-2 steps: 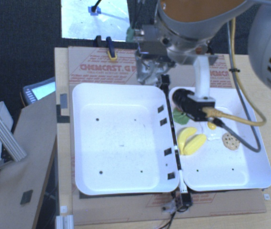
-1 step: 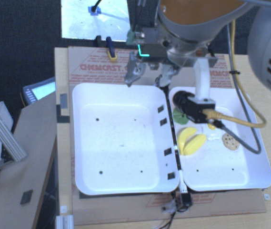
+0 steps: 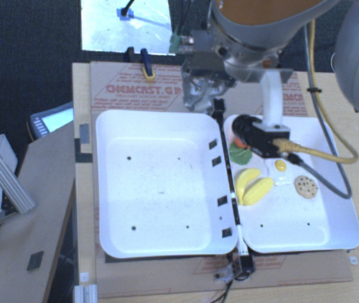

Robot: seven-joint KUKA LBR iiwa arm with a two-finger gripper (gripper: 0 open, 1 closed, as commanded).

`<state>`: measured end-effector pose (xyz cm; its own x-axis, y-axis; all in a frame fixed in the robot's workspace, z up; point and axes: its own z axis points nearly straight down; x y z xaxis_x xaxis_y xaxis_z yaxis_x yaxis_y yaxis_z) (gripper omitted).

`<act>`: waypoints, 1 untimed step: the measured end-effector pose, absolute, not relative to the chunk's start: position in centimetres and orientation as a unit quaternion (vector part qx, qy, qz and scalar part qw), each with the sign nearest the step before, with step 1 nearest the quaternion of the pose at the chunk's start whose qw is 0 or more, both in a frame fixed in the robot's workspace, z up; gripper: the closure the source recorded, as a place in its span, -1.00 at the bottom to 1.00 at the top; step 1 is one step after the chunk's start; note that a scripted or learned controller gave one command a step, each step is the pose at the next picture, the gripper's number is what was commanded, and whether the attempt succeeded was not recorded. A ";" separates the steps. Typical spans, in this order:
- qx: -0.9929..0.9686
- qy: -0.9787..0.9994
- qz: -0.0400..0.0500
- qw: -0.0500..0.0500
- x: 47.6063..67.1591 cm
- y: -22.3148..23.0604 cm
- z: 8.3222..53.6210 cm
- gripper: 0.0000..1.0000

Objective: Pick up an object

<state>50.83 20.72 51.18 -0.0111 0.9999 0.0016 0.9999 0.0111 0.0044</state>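
In the right bin [image 3: 318, 232] lie a yellow banana bunch [image 3: 253, 185], a round tan cookie [image 3: 305, 186], a small fried egg with a yellow yolk [image 3: 281, 166], and a green and orange piece [image 3: 240, 152] near the bin's left wall. My gripper [image 3: 205, 96] hangs high above the back edge where the two bins meet, well above these things.
The left bin [image 3: 160, 182] lies beside the right one, joined by a divider with black clips [image 3: 224, 175]. A cardboard sheet [image 3: 135, 88] lies under both bins. A yellow and blue clamp [image 3: 146, 65] sits at the back. A yellow cable [image 3: 321, 154] crosses the right bin.
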 end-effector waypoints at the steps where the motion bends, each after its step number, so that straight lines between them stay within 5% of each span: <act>1: 0.704 0.710 -0.006 -0.003 49.3 23.6 38.6 1.00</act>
